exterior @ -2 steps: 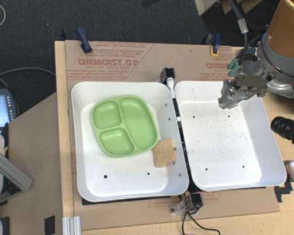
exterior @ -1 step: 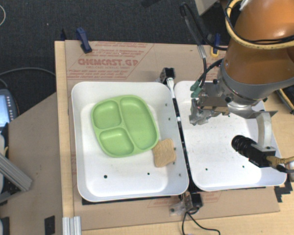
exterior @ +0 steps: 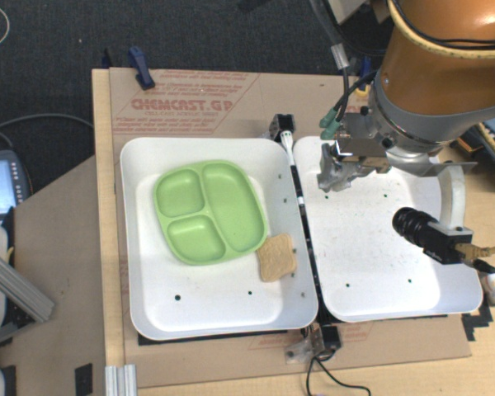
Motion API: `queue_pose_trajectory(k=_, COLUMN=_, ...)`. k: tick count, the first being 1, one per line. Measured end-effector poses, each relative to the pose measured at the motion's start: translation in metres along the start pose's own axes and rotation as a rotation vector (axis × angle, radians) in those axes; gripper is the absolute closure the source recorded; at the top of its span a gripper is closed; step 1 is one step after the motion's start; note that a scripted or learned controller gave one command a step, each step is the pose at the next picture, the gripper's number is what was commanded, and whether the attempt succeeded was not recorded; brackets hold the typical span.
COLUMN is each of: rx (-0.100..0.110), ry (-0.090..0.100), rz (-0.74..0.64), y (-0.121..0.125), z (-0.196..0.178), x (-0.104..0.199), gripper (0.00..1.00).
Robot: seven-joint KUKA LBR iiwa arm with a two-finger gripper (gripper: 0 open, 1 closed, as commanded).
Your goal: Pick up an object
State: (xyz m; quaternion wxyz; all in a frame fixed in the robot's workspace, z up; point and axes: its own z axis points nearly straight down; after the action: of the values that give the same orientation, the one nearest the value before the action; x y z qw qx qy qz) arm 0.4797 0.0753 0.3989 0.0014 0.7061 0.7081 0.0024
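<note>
Green divided plate [exterior: 210, 213], 3 compartments, lies flat in the left bin [exterior: 140, 246], approx mid-bin, a bit toward the far edge and turned at a slant to the bin's walls. Tan sponge-like square [exterior: 276, 257] sits just beside the plate's near-right corner, touching or nearly so (can't tell which), and close to the bin's right wall. Both things are well apart from the hand.

Hand [exterior: 337, 176] is over the right bin [exterior: 379, 295], at its far-left corner, near the wall next to the left bin. Can't tell if it's apart or together: it's small in the view and partly hidden under the wrist. Can't tell either if it touches the bin floor. Grey arm [exterior: 412, 122] w/ orange band [exterior: 450, 31] comes in over the far-right corner of the surface.

Bins sit side by side on a cardboard sheet [exterior: 190, 97] w/ red print, laid on the surface. Black clip [exterior: 282, 126] sits at the far end of the seam btwn the bins, and a 2nd clip [exterior: 326, 337] at the near end. Blue clamp [exterior: 140, 66] grips the cardboard's far edge near its left corner. Right bin's floor shows small dark specks.
</note>
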Motion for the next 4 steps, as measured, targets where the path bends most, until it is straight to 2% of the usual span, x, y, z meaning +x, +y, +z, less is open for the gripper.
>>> queue_pose_trajectory(k=1, rx=-0.002, ry=0.003, rz=-0.006, y=0.0, z=-0.058, x=0.085, gripper=1.0)
queue_pose_trajectory(k=2, rx=0.015, ry=-0.004, rz=0.001, y=-0.001, z=0.019, x=0.097, gripper=1.0)
queue_pose_trajectory(k=3, rx=0.002, ry=0.002, rz=-0.004, y=0.0, z=-0.006, x=0.153, gripper=1.0)
queue_pose_trajectory(k=4, rx=-0.012, ry=0.006, rz=0.002, y=0.029, z=-0.145, x=0.149, gripper=1.0)
